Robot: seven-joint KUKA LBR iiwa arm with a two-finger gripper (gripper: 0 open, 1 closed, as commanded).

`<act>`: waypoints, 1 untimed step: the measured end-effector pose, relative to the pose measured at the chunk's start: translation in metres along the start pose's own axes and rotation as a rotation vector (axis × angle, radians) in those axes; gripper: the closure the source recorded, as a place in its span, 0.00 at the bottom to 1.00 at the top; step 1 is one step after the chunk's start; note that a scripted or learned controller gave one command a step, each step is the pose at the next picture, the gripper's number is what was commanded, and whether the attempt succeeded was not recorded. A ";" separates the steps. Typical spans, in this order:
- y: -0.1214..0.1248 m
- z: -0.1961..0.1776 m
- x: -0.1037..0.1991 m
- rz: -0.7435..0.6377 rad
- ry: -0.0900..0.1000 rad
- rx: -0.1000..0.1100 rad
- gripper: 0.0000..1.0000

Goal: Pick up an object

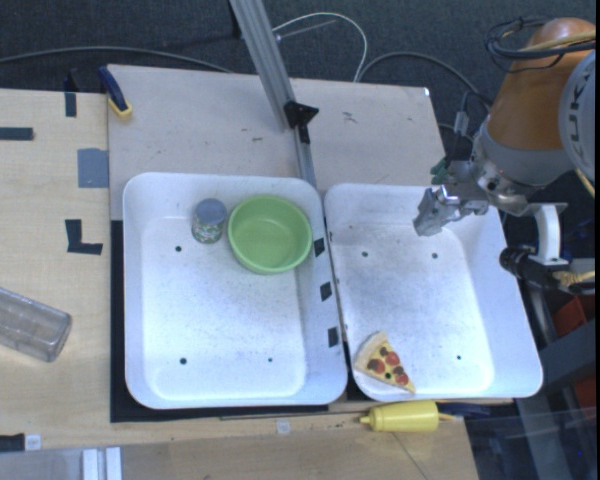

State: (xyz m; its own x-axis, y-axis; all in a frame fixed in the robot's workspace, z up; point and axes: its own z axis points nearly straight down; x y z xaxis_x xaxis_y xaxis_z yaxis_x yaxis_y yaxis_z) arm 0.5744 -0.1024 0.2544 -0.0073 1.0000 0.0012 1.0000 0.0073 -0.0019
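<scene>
A toy pizza slice point(384, 361) lies in the near left corner of the right bin point(440, 298). In the left bin point(220, 368) a green bowl point(270, 233) sits at the far side with a small grey-lidded can point(209, 220) just left of it. My gripper point(432, 213) hangs over the far right part of the right bin, well away from the pizza slice. I see nothing between its fingers.
A yellow mustard bottle point(404, 417) lies on the bench just past the right bin's near edge. A clear plastic container point(20, 323) rests on the bench at the left. A slanted metal pole point(270, 53) rises behind the bins. Cables run along the back.
</scene>
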 end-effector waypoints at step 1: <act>0.015 -0.003 0.046 0.001 0.000 -0.001 1.00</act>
State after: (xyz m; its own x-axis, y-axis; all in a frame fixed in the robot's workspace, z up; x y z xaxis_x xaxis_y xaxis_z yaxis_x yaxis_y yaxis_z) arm 0.5889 -0.0561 0.2572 -0.0063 1.0000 0.0011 1.0000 0.0063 -0.0008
